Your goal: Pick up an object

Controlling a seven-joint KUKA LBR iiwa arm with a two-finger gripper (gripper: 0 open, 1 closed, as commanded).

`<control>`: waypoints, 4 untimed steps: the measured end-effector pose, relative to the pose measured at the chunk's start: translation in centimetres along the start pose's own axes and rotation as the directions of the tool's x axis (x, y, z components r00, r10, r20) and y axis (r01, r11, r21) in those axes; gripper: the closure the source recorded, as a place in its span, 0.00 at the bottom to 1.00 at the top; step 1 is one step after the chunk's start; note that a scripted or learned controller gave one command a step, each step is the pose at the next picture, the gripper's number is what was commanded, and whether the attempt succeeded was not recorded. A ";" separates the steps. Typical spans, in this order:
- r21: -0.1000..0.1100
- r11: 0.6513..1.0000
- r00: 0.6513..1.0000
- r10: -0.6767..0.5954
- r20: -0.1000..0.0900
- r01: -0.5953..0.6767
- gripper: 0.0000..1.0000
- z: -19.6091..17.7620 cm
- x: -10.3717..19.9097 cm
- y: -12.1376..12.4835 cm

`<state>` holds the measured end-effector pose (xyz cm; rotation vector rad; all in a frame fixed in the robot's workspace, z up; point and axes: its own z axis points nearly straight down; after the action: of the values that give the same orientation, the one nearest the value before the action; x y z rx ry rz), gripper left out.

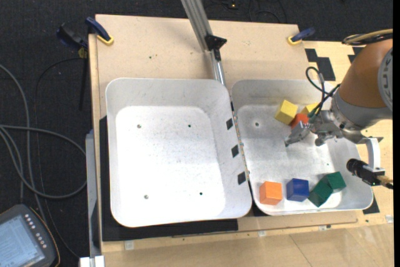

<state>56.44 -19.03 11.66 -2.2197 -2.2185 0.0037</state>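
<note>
End effector (299, 133) low in right bin (262, 200), finger spread indiscernible. Yellow block (287, 112) at its 11 o'clock: likely light, rigid; grip across opposite flat faces.

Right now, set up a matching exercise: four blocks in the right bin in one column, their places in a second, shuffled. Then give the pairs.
Blocks:
1. yellow block
2. orange block
3. blue block
4. green block

Places:
A. front row, nearest the bin's right wall
B. front row, nearest the left bin
C. far end, beside the tool
D. front row, middle

Pairs: 1-C, 2-B, 3-D, 4-A
</note>
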 end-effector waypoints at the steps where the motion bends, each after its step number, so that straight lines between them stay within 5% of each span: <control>1: -0.006 1.000 1.000 0.000 0.002 0.000 1.00 -1.3 0.0 0.1; 3: -0.011 1.000 1.000 -0.003 0.004 0.003 1.00 -10.3 -0.4 0.6; 4: -0.008 1.000 1.000 -0.009 0.000 0.009 1.00 -11.5 4.9 1.9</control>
<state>58.41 -14.13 23.16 -2.2143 -2.2320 -0.0050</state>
